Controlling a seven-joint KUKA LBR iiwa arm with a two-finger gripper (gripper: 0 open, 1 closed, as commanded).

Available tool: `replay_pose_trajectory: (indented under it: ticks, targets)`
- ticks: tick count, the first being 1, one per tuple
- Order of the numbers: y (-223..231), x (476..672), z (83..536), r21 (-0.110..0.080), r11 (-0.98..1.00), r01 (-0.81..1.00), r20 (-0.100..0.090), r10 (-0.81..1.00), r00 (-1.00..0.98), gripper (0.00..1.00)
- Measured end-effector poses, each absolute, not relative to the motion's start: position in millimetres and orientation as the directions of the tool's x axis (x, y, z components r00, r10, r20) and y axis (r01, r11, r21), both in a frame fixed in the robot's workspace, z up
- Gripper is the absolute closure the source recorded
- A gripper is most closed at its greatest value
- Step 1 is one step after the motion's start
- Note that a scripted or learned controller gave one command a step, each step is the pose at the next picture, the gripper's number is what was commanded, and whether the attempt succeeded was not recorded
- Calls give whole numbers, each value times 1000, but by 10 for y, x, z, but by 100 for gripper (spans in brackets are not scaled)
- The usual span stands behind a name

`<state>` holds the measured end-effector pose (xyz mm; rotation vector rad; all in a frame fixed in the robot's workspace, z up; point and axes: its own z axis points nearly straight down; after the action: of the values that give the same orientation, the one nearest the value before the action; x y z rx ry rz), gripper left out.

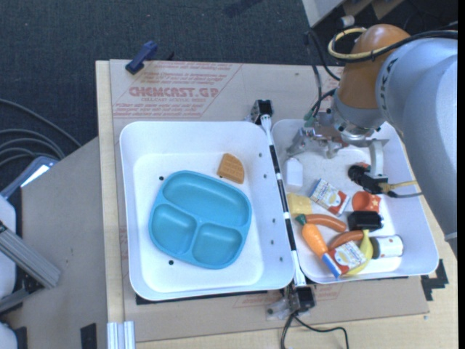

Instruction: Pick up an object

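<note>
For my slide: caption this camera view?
KUKA arm hovers over the cluttered right bin; left bin holds a blue tray.

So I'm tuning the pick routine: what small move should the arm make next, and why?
Probably lower the gripper straight down toward the small white block near the right bin's left wall. The gripper hangs over that bin's upper left corner with nothing visibly between its fingers, and the block lies apart from the crowded pile of toy food lower down.

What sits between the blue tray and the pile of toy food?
In the camera view, the two bins' white rims run between the blue tray and the toy food, joined by a dark strip.
</note>
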<state>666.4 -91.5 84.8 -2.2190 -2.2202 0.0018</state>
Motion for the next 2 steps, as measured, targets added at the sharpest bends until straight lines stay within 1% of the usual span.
replay_pose_trajectory:
  ticks: [2]
  targets:
    - [-923, 6664, 847, -2, 0, 1000, 1, 1000, 0, 0]
